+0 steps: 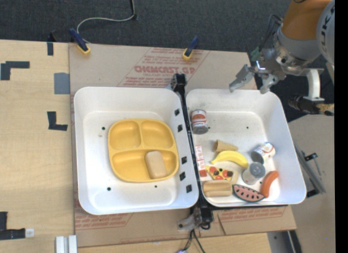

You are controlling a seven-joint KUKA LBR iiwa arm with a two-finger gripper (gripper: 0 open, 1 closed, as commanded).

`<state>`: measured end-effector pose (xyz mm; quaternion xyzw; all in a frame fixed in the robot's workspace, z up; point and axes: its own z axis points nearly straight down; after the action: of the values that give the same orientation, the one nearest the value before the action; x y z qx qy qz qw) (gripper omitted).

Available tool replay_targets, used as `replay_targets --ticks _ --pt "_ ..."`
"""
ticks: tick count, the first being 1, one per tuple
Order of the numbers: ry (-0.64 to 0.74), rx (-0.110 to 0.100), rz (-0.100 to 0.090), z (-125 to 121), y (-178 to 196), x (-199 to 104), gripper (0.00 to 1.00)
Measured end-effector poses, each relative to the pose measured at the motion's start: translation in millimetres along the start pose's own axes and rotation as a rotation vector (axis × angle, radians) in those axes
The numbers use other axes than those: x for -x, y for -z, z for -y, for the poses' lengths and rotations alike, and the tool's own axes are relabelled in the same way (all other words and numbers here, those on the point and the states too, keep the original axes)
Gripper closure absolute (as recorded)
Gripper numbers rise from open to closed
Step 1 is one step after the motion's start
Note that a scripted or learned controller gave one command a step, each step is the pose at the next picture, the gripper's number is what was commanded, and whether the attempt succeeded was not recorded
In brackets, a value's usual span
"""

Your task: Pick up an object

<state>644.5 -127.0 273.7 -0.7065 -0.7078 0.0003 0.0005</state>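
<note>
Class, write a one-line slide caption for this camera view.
Open claw hovers above the right bin of toy food; the left bin holds a yellow plate.

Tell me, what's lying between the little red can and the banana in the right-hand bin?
In the camera view, a tan wedge-shaped piece lies between the can and the banana.

Two clamps, blue (79,40) and yellow (191,48), pin the cardboard sheet (163,67).

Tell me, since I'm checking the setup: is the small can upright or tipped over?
Tipped: the can lies on its side in the right bin, its label showing.
</note>
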Motion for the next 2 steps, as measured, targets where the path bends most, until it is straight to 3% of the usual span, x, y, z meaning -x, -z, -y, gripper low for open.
replay_targets --ticks 1,2 --pt "-0.001 0.002 0.001 31 -187 54 0.00" --pt "0.001 0.005 0.001 -25 -188 27 0.00"
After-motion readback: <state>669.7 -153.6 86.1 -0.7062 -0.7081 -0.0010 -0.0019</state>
